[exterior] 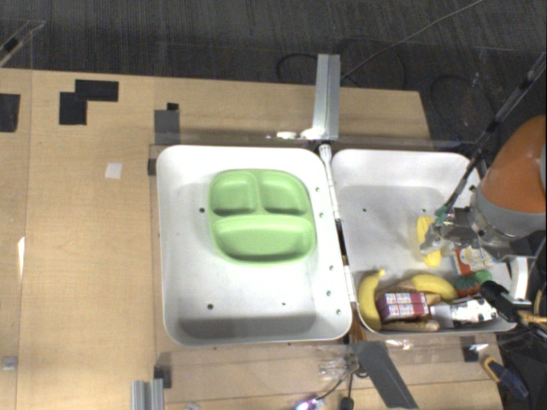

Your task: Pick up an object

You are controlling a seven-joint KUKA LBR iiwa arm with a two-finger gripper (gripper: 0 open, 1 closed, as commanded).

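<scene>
The gripper [444, 233] is hanging low over the right bin [376, 186], whether spread or closed I cannot tell, touching or just above a small yellow object [425, 229]. Two bananas [402, 287] and a box [403, 306] are lying near, crowded against the front wall. A green tray [259, 214] is resting in the left bin [184, 254].

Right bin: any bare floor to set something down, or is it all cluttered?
The right bin has bare floor across its far and left part, from the divider to the end effector. Its near edge is crowded: banana, small carton, and more items under the arm. The left bin has a bare strip along its near wall, below the green tray.
</scene>
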